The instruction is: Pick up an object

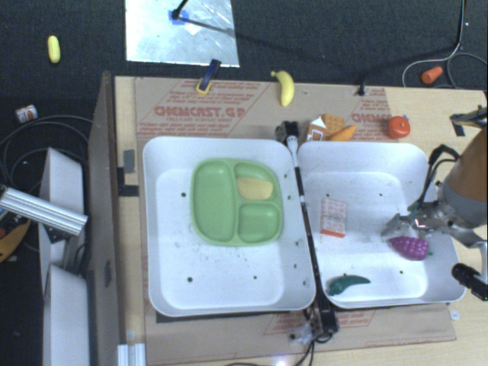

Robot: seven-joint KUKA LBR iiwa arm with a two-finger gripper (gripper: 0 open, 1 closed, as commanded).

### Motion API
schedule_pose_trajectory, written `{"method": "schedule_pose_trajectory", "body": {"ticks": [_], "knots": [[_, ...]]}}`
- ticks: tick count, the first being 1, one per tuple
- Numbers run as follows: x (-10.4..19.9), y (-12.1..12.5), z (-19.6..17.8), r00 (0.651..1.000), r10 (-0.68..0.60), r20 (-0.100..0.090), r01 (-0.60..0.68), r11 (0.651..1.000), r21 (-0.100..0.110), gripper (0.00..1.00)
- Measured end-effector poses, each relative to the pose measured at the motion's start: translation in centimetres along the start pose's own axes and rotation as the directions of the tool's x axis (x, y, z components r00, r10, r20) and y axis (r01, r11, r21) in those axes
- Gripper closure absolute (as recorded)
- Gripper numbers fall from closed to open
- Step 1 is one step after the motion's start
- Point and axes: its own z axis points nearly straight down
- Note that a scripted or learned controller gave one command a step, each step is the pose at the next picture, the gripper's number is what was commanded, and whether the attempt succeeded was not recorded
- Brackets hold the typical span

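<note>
- We see the arm point(465, 185) reaching in from the right, its gripper point(412, 223) low over the right bin point(366, 166), near that bin's right side.
- Just below the gripper lies a purple bunch of grapes point(410, 247); it looks to be touching or just under the metal tips, though we cannot tell whether the fingers are parted or closed (the view is too small and blurred there).
- We cannot say the grapes are held.
- Also in the right bin: a small white and red packet point(333, 217) towards the left, and a dark green pepper-like piece point(347, 283) near the front edge, well apart from the gripper.
- In the left bin point(168, 227) sits a green divided plate point(235, 202), with a pale yellow item point(255, 187) in its upper right compartment.
- On the surface point(252, 105) behind the bins we spot a yellow banana point(284, 87), an orange carrot-like thing point(343, 133) and a red-orange round fruit point(398, 126).
</note>
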Motion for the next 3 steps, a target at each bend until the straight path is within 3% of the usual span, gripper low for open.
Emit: {"method": "schedule_pose_trajectory", "body": {"ticks": [1,3], "knots": [[0.1,0.1,-0.8,1.000,-0.001,0.001,0.001,1.000,-0.003,0.00],[0.0,-0.6,1.6,1.000,0.000,0.000,0.000,1.000,0.000,0.00]]}}
